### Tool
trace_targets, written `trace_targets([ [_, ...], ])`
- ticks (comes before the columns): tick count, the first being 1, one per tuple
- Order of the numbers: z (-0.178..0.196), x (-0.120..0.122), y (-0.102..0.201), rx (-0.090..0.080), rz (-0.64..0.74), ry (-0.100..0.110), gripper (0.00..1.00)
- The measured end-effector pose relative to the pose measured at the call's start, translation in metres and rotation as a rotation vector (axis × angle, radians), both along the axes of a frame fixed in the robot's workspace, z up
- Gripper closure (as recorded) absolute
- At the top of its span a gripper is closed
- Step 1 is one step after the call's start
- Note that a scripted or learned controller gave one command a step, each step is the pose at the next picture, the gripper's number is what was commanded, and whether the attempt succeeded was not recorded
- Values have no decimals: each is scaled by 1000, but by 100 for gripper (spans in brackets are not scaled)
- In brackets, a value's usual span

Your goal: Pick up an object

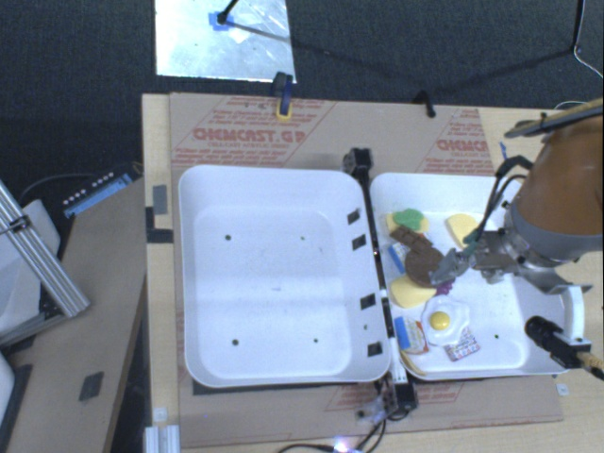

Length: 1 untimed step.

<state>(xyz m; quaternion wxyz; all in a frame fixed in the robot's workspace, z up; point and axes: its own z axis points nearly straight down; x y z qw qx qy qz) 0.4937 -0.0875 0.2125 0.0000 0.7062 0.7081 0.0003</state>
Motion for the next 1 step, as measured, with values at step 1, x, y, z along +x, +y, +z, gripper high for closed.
trace_targets([
  [1,11,1,0,0,2,-3,100],
])
